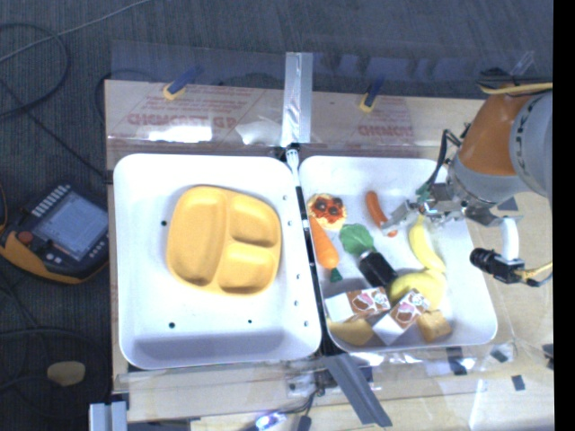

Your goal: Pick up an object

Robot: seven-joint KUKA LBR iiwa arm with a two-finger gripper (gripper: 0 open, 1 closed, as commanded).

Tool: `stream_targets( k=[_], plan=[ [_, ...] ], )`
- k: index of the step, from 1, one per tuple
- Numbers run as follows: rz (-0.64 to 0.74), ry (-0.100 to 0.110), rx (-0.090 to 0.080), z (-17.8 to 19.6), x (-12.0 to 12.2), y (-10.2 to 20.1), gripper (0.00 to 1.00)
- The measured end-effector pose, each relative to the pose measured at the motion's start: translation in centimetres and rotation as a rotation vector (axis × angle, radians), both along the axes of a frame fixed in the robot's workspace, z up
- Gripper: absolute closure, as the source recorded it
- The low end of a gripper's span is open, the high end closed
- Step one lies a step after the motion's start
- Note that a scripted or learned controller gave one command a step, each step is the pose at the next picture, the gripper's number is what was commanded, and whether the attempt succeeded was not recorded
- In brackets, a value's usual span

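Observation:
The right bin [467, 173] holds several toy foods. A small red sausage [375, 206] lies near its back, with a pizza slice [326, 208] and a carrot [325, 245] to the left. A green leafy piece [356, 238], a dark bottle-like item [376, 267], two yellow bananas [425, 245], two small cartons [388, 305] and bread pieces [352, 331] fill the middle and front. My gripper [415, 209] hangs low over the bin's back right part, just right of the sausage and above the upper banana's tip. Nothing is visibly held in it.
The left bin [135, 241] carries a yellow divided plate [225, 238]. The arm's orange band [490, 142] and a black fitting [490, 261] overhang the right bin's right rim. A handheld controller [58, 232] lies on the floor left of the bench.

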State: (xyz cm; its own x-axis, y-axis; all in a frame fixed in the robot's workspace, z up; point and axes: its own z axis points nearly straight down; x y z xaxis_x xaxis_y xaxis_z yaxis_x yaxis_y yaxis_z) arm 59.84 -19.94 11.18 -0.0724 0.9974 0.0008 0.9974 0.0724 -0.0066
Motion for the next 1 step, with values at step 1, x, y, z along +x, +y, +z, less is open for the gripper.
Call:
stream_targets(
  k=[1],
  plan=[
    [0.001, 0.003, 0.003, 0.71, -0.04, 0.12, 1.00]
  ],
)
